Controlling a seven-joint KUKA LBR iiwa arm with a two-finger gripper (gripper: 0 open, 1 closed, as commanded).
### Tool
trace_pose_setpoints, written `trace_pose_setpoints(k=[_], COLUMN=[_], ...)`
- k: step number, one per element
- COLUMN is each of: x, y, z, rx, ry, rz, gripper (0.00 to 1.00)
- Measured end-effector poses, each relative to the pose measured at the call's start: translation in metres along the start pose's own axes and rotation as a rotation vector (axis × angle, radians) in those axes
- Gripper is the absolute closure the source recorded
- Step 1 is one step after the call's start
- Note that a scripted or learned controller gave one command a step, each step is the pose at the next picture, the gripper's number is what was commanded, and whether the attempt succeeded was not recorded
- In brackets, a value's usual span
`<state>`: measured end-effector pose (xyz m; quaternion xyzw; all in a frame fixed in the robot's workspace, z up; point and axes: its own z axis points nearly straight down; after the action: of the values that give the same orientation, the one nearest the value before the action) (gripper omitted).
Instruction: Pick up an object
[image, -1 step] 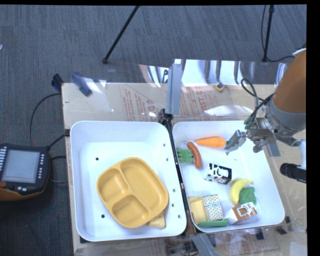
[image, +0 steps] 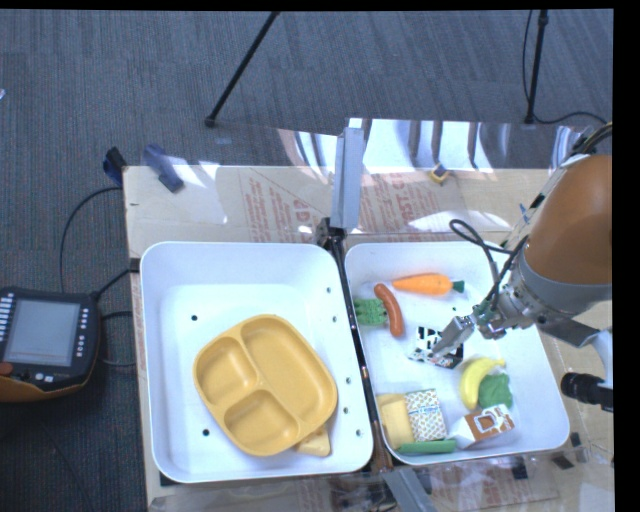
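Note:
My gripper (image: 446, 347) is low in the right bin (image: 530, 300), near its middle. It sits right against a small black-and-white item (image: 425, 341), which lies on the bin floor at its left side. An orange carrot (image: 425, 284) lies at the back of the bin. A red sausage (image: 389, 308) and a green leafy piece (image: 368, 313) lie to the left. A yellow banana (image: 477, 378) and a green broccoli piece (image: 496, 391) rest just right of and below the gripper.
Along the right bin's front edge lie a cheese wedge (image: 394, 419), a small patterned box (image: 427, 414), a green bean (image: 428, 447) and an orange-and-white carton (image: 490, 424). The left bin (image: 170, 300) holds a yellow divided plate (image: 264, 383). A teach pendant (image: 45, 338) lies off the bench at left.

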<state>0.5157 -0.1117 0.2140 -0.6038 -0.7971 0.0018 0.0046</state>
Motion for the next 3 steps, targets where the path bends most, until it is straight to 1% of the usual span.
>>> trace_pose_setpoints(k=[1, 2, 3], x=[-0.03, -0.023, -0.034], y=[-0.019, 0.045, 0.115], z=[0.108, 0.128, 0.13], rx=[0.0, -0.006, 0.036], ry=[0.001, -0.002, 0.009], rz=[0.01, 0.142, 0.469], gripper=[0.0, 0.0, 0.0])
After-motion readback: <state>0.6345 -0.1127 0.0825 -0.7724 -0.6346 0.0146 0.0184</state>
